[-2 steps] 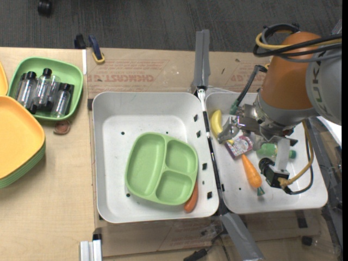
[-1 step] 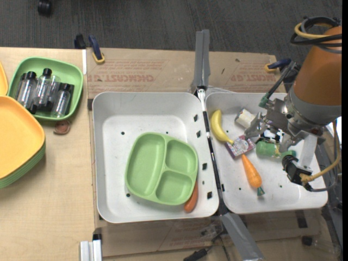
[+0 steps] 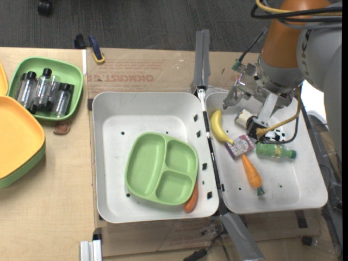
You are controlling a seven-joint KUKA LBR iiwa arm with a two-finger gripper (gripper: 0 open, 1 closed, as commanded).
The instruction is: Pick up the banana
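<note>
The yellow banana (image 3: 218, 126) lies curved against the left wall of the right bin (image 3: 304, 197), near its back. My gripper (image 3: 248, 112) hangs over the back of that bin, just right of the banana, with its fingers spread open and nothing gripped. A small white and black object (image 3: 246, 119) sits under the gripper. The arm's orange band (image 3: 293, 20) is above it.
Close to the banana lie a purple packet (image 3: 241, 145), a carrot (image 3: 252, 173) and a green bottle (image 3: 275, 151). The left bin (image 3: 109, 124) holds a green divided plate (image 3: 162, 169) and an orange piece (image 3: 191, 200). Left of the bins are a bottle tray (image 3: 46, 88) and orange plates (image 3: 16, 140).
</note>
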